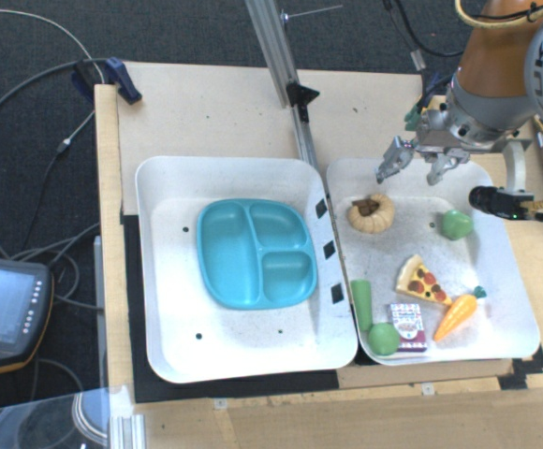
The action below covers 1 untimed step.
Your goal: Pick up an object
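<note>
carrot (458, 315), long axis diagonal, leafy end upper-right

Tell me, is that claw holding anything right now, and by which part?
Nothing is held. The gripper hangs open above the far edge of the right bin, with only air between its fingers. The nearest item, a brown pastry, lies untouched below it.
</note>
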Each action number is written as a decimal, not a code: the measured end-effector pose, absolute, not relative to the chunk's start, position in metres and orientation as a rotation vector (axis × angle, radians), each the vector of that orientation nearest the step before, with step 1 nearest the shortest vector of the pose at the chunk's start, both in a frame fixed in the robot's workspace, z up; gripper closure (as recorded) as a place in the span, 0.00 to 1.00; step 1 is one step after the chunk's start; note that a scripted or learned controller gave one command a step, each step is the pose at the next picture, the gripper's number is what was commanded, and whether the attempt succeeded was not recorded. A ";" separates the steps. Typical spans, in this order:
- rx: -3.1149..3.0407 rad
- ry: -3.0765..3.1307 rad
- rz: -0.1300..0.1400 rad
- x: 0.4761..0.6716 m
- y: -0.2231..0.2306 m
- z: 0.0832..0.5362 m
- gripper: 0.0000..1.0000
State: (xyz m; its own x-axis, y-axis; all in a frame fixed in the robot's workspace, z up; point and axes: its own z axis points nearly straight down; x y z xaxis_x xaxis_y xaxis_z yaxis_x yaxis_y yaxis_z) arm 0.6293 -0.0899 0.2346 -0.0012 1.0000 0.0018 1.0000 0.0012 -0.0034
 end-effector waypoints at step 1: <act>-2.218 -2.220 0.002 0.629 -0.090 0.235 0.00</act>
